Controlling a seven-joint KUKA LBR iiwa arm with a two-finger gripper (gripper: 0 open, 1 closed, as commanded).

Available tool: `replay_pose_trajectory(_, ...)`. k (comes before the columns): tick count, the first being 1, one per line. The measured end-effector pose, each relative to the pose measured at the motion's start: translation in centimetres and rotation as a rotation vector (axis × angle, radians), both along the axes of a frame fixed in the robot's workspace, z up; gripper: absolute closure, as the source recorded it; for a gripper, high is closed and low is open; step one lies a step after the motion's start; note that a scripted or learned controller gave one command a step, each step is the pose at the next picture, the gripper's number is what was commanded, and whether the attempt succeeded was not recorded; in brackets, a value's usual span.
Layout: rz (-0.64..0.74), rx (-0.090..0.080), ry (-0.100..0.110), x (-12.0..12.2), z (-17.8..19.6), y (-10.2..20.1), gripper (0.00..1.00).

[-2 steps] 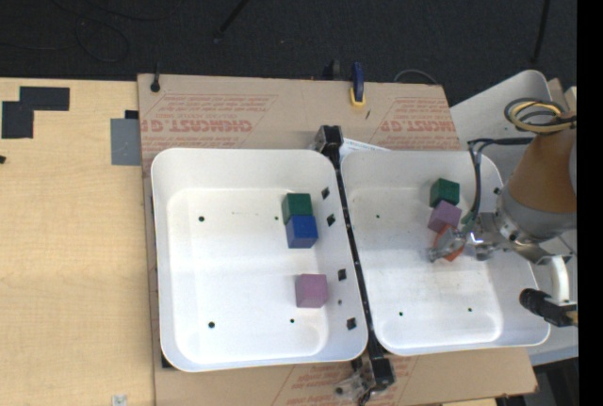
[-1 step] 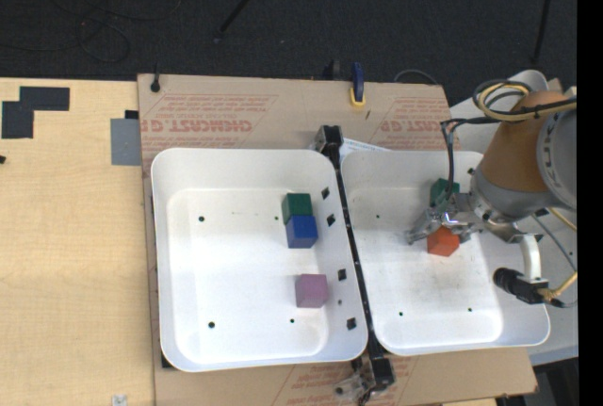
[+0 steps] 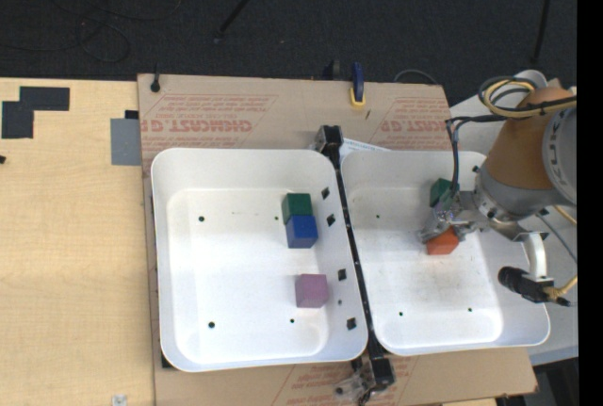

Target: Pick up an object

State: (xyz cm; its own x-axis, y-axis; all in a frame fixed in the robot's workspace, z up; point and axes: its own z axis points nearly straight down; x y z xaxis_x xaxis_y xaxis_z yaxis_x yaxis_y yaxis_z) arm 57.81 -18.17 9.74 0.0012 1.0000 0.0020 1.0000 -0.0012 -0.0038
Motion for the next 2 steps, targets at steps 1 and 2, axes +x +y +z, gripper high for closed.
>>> replay_pose_trajectory(1,0.008,0.001,-0.003,6.8,0.1,7.5,1.00)
replay_pose_trajectory(2,0.007,0.000,-0.007,3.8,9.6,13.7,1.00)
